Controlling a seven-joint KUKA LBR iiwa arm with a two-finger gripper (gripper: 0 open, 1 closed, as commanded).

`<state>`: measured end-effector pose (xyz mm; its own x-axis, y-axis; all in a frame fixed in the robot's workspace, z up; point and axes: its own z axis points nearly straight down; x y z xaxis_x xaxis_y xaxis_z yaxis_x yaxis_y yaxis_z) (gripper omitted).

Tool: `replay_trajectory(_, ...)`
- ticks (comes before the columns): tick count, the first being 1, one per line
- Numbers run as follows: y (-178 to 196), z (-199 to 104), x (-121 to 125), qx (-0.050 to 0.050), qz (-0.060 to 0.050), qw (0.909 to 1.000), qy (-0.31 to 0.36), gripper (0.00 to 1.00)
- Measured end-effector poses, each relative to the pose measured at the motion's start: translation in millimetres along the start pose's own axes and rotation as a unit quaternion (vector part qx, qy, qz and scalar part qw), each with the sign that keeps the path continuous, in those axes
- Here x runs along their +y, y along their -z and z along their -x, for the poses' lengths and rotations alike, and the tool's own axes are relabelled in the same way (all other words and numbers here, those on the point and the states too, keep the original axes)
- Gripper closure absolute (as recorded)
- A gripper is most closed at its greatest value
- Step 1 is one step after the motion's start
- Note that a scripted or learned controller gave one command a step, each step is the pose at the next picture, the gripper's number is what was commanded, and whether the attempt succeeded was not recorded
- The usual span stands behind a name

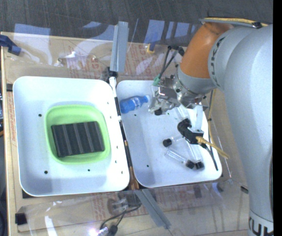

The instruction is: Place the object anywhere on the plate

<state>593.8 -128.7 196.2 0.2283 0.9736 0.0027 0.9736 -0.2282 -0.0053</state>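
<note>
The blue bottle (132, 103) is lying on its side at the upper-left corner of the right bin (145, 171), its long axis running roughly left to right with a slight tilt, the cap end pointing toward the arm. The pincer (161, 102) is being held just to the bottle's right, low over the same bin; whether it is spread or pressed together cannot be told, since the wrist hardware is masking it. Nothing is being seen pinched in it.

From the bottle, the green plate (62, 117) is lying to the left, across the divider, in the left bin (27, 171), with a dark ribbed insert (77, 137) sitting on it. The coming move is therefore judged to be a short shift leftward to reach the bottle, with closure across its narrow width, before carriage further left.

Small black parts and clear tubes (187, 154) are lying scattered lower in the right bin, well apart from the bottle. Both bins are resting on the table (57, 50).
</note>
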Motion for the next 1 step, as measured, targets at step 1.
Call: replay_trajectory(1,0.1,0.1,0.1,0.000,0.000,1.0000,0.000,0.00)
